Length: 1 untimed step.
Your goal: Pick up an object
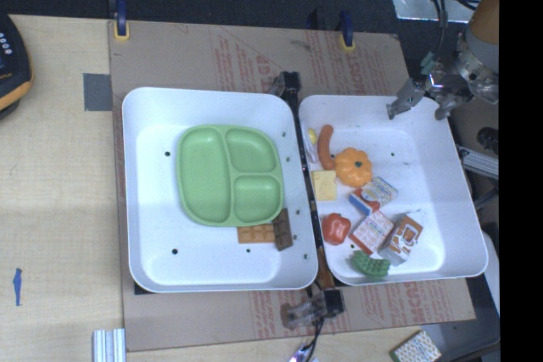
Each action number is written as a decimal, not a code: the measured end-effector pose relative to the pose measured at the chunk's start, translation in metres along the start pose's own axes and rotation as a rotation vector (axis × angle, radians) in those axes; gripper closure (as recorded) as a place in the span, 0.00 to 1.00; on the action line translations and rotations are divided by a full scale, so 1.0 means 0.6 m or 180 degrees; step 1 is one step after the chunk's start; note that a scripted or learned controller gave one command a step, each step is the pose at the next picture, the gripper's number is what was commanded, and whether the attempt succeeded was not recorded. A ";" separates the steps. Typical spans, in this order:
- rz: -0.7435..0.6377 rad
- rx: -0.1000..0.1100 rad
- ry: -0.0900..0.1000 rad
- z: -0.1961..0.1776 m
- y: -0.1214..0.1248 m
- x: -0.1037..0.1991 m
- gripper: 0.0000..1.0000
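No object is picked yet; every candidate lies loose in the right bin (441, 182). Using the orange pumpkin (353, 167) as the landmark: a sausage (326, 146) lies just to its upper left, a yellow cheese square (323, 184) touches or nearly touches its lower left side, a red pepper (336, 228) sits below it near the bin's left wall, and a cluster of small cartons (386, 229) spreads below and right of it, with a green leafy piece (369, 264) at the bottom of that cluster. The end effector (422, 101) hangs well up and right of the pumpkin, over the far right corner of the bin, with its two fingers spread apart and nothing between them; it is clear of every item. Left of the pumpkin, across the bin walls, the left bin (153, 250) carries a green divided plate (229, 174) with a brown block (282, 229) and an orange block (256, 235) just below the plate. Both bins sit on the tabletop (59, 182). Judged progress: very early stage, approach only. Left to do: move in over a chosen item, descend, close on it, lift. The crowded cartons look harder to isolate than the pumpkin or sausage.
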State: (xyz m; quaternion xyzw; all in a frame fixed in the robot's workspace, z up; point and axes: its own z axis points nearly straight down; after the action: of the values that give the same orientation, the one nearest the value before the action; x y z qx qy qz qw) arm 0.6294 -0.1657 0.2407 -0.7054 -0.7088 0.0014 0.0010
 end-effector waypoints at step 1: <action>-0.0015 0.0028 0.0009 0.113 -0.059 0.088 0.00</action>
State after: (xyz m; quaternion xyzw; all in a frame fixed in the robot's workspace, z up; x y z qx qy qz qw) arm 0.5933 -0.1129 0.1732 -0.7037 -0.7105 0.0035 0.0051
